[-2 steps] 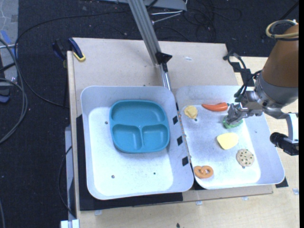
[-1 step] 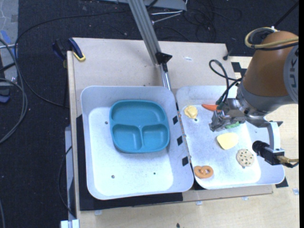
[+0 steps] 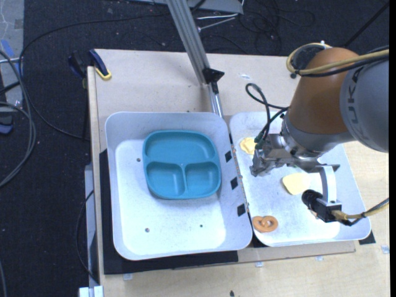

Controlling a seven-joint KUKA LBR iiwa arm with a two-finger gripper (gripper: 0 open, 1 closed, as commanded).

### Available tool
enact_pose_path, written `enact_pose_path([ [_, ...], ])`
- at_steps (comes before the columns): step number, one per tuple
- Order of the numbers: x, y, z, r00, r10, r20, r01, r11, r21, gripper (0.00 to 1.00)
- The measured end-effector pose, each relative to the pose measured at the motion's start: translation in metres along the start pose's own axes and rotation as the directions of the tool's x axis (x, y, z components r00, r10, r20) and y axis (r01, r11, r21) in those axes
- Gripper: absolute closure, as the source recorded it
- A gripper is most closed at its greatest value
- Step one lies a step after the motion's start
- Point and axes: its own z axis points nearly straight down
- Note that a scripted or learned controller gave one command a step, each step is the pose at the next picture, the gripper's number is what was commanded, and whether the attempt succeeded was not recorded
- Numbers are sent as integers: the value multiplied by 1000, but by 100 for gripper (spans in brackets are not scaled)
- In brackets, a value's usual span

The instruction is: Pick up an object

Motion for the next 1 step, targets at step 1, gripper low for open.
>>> enact_pose_path([
  [1, 45, -10, -4, 1000, 0, 0, 0, 1000, -1, 100],
])
